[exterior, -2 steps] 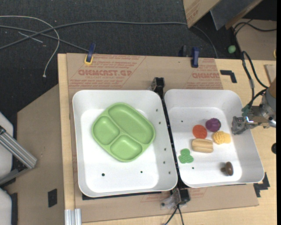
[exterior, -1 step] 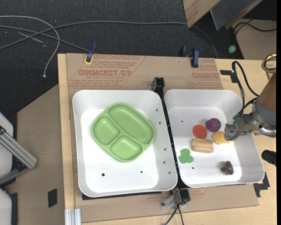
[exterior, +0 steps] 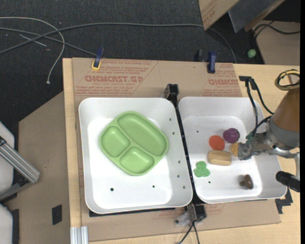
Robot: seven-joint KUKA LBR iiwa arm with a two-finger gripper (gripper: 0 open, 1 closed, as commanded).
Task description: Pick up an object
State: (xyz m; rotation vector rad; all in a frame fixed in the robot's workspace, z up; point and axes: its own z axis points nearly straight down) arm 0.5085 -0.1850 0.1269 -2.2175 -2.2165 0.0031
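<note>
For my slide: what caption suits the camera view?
Gripper low in right white bin beside small toy foods; green divided plate in left white bin.

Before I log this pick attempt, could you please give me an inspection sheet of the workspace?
Surface: bench bearing left bin and right bin.
Job's things: in the right bin, purple piece, orange piece, tan block, green piece, brown piece.
Clutter: green divided plate in the left bin.
Grippers: gripper low beside the tan block; grasp unclear.
Cables: white cables on the floor.
Surroundings: blue clamps, cardboard box.
</note>
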